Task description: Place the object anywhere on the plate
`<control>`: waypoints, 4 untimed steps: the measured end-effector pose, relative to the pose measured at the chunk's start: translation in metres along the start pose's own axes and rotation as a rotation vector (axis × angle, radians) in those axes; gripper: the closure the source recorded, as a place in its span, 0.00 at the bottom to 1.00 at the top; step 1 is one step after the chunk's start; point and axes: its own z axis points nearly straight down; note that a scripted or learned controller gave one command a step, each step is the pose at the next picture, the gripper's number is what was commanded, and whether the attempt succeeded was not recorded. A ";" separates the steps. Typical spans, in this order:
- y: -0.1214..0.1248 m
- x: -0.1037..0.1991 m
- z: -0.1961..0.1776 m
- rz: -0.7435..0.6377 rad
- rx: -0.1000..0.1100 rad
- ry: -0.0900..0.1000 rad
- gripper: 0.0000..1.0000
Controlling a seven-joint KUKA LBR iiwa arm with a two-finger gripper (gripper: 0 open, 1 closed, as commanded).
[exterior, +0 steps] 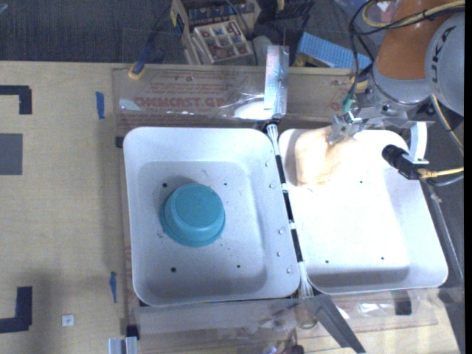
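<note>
A round blue plate (193,214) lies in the left white bin (147,153), a little left of its middle. A pale tan, rounded object (313,159) rests in the far left corner of the right white bin (413,257), close to the wall between the bins. My gripper (343,128) hangs at the object's far right edge, just above or touching it. The grey wrist and orange band (413,21) rise behind it toward the upper right. The object lies flat on the bin floor.
A black cable fitting (402,161) sticks out from the wrist over the right bin's far right side. The bins' shared walls (284,198) run between plate and object. Clear plastic sheeting and clutter lie beyond the bins' far edge.
</note>
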 end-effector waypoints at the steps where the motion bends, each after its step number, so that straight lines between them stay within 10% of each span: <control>1: 0.001 -0.002 -0.028 0.001 -0.001 -0.001 1.00; 4: -0.031 0.144 -0.022 -1.185 0.000 0.002 1.00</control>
